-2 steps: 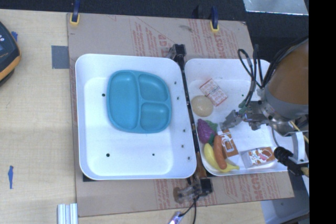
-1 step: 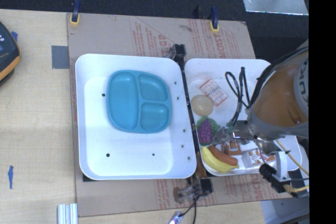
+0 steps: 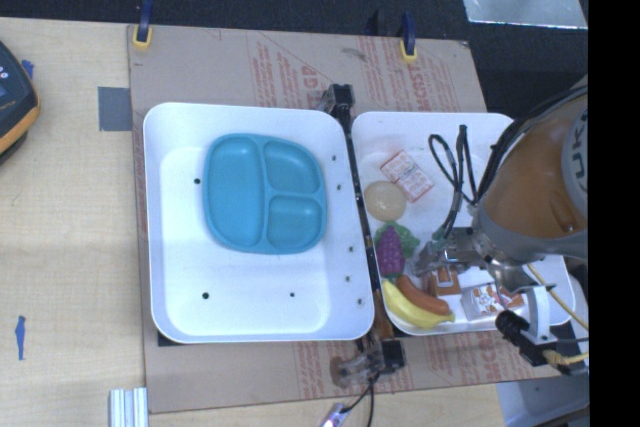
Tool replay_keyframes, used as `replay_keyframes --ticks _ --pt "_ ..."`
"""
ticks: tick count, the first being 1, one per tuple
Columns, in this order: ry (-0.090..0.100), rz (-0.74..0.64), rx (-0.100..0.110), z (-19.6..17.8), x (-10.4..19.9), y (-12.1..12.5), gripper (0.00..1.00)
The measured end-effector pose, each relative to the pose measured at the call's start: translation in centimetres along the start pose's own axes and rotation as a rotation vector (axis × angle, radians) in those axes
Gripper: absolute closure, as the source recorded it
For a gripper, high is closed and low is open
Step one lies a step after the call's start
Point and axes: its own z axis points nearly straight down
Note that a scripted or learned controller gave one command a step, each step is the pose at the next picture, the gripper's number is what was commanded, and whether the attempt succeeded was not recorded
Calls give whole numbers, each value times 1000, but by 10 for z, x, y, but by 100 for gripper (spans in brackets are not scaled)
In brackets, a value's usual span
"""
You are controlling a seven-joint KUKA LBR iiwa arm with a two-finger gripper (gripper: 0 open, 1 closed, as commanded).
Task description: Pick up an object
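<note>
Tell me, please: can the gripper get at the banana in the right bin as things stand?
Probably yes. The gripper hangs low over the right bin, beside the banana. Nothing covers the banana from above, though a red sausage lies against it and grapes sit close.

- surface (image 3: 60, 245): light wood
- cardboard sheet (image 3: 250, 65) on it, clipped at far edge
- left bin (image 3: 170, 215) and right bin (image 3: 400, 127) on cardboard, side by side

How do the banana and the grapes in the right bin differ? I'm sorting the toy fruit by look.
The banana is yellow, long and curved; the grapes are a purple, bumpy cluster with green on top. The banana lies at the bin's near edge; the grapes sit just above it. Both lie along the bin's left wall.
</note>
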Motion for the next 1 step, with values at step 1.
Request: replay_keyframes --ticks 1 --pt "4 3 -1 -90 73 23 100"
